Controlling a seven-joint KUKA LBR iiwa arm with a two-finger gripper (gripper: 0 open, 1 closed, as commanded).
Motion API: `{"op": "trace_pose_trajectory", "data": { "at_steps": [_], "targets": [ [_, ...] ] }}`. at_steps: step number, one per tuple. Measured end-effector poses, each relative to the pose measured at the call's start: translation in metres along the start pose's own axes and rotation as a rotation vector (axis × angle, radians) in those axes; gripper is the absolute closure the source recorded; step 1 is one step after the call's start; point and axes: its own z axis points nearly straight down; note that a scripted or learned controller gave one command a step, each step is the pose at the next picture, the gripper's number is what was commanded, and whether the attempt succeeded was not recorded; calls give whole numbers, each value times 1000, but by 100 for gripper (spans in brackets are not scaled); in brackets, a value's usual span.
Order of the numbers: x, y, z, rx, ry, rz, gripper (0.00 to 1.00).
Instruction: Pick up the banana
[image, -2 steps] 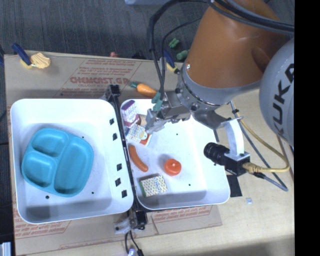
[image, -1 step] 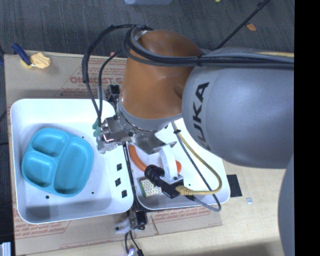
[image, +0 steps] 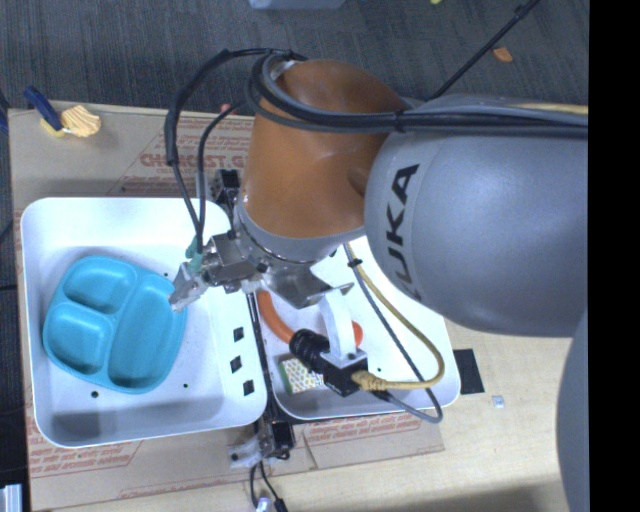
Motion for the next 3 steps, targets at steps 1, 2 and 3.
{"op": "trace_pose_trajectory", "data": {
  "at_steps": [1, 2, 3],
  "targets": [
    [0, 0, -10, 3, -1, -7, 100],
    [0, 0, -10, 3, -1, -7, 0],
    [7, 2, -141, -7, -1, -246, 0]
  ]
}}
